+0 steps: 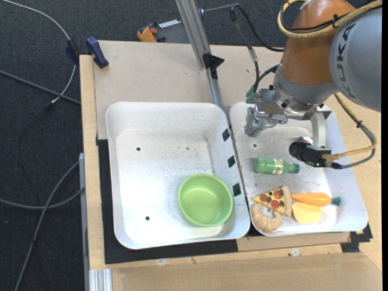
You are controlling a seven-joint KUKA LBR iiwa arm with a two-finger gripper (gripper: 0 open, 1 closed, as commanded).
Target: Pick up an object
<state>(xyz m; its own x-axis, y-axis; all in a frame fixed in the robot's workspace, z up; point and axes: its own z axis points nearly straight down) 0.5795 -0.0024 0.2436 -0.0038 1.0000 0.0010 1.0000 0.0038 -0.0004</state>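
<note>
Arm: grey with orange band, reaching in from the right over the right bin (357, 214); gripper (254, 128) hangs above the bin's far bare floor.
Gripper state: cannot tell from this slant.
Step in hand: approach for a pick, by my judgement; nothing is between the tips.
Doing it well: line up over one item, descend straight, and avoid the bin wall and neighbouring toys.
Nearest target: green bottle (276, 166), lying on its side, just nearer the camera than the gripper, apart from the rest.
Other candidates: pizza slice (276, 200), carrot (312, 198), crowded together at the near edge.
Left bin (127, 126): holds a green bowl (205, 199).
</note>
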